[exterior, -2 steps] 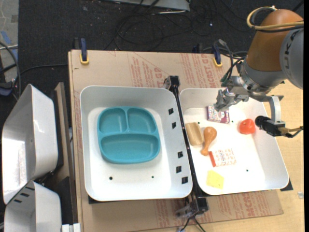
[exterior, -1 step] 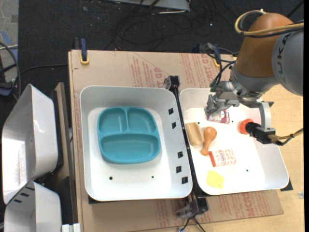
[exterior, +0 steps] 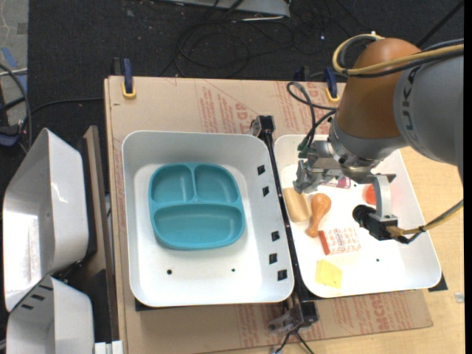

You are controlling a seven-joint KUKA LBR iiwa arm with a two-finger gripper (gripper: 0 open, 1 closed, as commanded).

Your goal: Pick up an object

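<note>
Gripper (exterior: 313, 177): low over the right bin (exterior: 413, 268), above the tan bread roll (exterior: 296, 206); jaw state can't be told, view too poor.
Chicken drumstick (exterior: 319, 211): just beside the roll.
Yellow piece (exterior: 329, 274): near front.
Left bin (exterior: 140, 268): holds a teal divided plate (exterior: 196, 205).

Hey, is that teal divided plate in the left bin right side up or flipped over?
Right side up: the teal plate shows its three hollowed compartments and raised dividers, lying flat in the left bin.

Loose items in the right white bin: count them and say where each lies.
5, maybe more under the arm: tan bread-like piece at left, orange drumstick-shaped toy beside it, red-printed card centre, yellow piece near front, red item by the gripper.
</note>
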